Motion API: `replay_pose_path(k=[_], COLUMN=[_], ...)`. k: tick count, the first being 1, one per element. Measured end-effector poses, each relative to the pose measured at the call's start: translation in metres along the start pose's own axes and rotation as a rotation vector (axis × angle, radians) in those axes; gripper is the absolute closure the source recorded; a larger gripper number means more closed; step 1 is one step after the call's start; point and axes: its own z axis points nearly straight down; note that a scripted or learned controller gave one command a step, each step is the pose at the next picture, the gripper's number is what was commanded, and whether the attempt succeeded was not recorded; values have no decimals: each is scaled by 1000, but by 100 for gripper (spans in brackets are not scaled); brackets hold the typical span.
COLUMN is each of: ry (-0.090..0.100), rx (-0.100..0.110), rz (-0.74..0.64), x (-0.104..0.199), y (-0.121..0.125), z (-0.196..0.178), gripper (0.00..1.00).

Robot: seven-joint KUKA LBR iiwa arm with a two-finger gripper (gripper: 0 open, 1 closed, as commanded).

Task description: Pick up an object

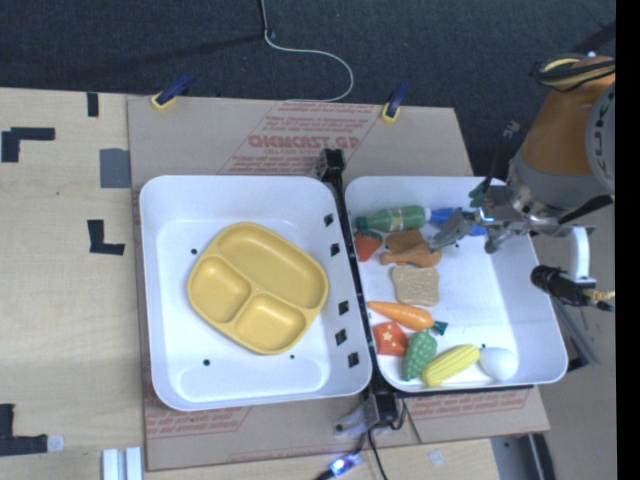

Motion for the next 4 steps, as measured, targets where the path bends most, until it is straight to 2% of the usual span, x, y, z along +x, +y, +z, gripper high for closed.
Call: replay_pose_path(k=[1,2,3,4], ry=[-2,-3,-2,-4], rx=[-14,-11,-10,-17], rz=[-3,-4,-4,-3], x=[0,4,7,7], y=[3,3,3,4], z=[-9,35,100,102], gripper=[0,0,0,0])
